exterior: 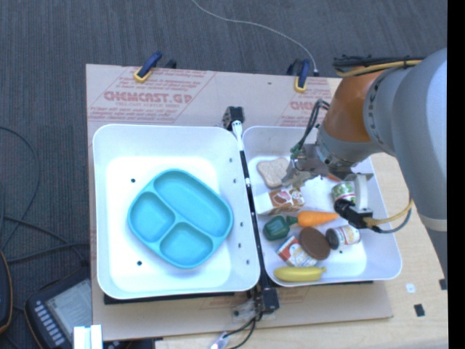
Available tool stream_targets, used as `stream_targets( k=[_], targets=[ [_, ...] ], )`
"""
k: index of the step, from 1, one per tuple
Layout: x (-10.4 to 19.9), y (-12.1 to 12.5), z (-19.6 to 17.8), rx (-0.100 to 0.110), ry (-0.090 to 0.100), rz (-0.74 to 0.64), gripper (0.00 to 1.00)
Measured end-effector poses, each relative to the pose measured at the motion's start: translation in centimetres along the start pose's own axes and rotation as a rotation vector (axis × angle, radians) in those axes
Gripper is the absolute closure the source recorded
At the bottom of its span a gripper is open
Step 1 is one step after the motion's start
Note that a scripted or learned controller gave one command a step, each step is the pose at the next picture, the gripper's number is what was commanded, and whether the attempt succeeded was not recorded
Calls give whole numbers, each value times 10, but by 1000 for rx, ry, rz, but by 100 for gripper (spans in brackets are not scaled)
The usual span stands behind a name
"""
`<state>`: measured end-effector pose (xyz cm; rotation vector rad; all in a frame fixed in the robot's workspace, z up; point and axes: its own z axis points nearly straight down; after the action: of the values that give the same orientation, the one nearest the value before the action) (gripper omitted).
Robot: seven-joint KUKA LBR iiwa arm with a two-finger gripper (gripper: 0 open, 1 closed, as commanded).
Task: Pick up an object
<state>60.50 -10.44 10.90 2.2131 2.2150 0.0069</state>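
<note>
Nothing lifted yet, by the look of it. Gripper [296,171] down low in the right bin [385,264], near a slice of toast [273,170] and a small packet [286,198]. Hard to tell if fingers open or closed. Smooth orange carrot [317,218], yellow banana [298,273], shiny can [344,193] close by. Blue plastic tray [180,218] in the left bin [109,140].

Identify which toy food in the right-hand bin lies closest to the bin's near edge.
The yellow banana, lying along the near edge, below the brown oval piece. The carrot and the bread slice lie farther back.
</note>
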Motion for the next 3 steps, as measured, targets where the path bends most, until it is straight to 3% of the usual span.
stream_targets(
  k=[1,2,3],
  targets=[
    [0,0,0,0,0,0,0],
    [0,0,-10,-1,0,0,100],
    [0,0,-10,-1,0,0,0]
  ],
)
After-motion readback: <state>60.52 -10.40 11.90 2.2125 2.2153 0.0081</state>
